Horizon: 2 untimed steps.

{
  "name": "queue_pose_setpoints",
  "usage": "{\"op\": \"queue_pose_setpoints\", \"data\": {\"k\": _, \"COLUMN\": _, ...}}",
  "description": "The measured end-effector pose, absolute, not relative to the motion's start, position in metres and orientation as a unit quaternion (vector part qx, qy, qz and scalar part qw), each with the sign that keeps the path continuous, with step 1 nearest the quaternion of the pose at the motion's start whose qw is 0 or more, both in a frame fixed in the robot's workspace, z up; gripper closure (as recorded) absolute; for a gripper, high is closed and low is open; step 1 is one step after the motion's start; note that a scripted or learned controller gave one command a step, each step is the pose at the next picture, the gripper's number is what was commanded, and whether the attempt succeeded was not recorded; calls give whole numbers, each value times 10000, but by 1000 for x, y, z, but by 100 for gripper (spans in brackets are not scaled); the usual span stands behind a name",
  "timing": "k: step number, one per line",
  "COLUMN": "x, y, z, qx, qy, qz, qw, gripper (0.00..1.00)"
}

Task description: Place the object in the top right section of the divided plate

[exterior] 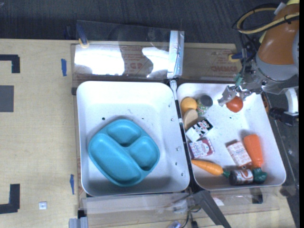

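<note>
Tomato-like small red round object (234, 104) sits clamped in your gripper (232, 99), lifted for carrying to the blue divided plate (124, 150).

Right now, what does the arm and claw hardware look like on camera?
The arm has an orange dome-shaped segment above a grey wrist housing. Yellow and black cables loop beside it near the top. The claw is a small silver-grey metal assembly, its details too small to make out.

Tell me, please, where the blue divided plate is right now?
The blue divided plate lies in the left white bin, toward its front, across the divider from the right bin with the toy food.
</note>
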<state>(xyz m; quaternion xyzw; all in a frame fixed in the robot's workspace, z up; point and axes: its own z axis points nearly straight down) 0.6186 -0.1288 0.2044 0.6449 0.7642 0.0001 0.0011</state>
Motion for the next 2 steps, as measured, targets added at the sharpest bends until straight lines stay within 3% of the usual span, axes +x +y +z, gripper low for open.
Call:
{"op": "queue_pose_setpoints", "data": {"k": 1, "x": 592, "y": -189, "z": 93, "qx": 6760, "qy": 7369, "qz": 8, "qw": 29, "gripper": 100}}
{"op": "queue_pose_setpoints", "data": {"k": 2, "x": 514, "y": -197, "z": 166, "qx": 3699, "qy": 9291, "qz": 2, "qw": 9, "gripper": 100}}
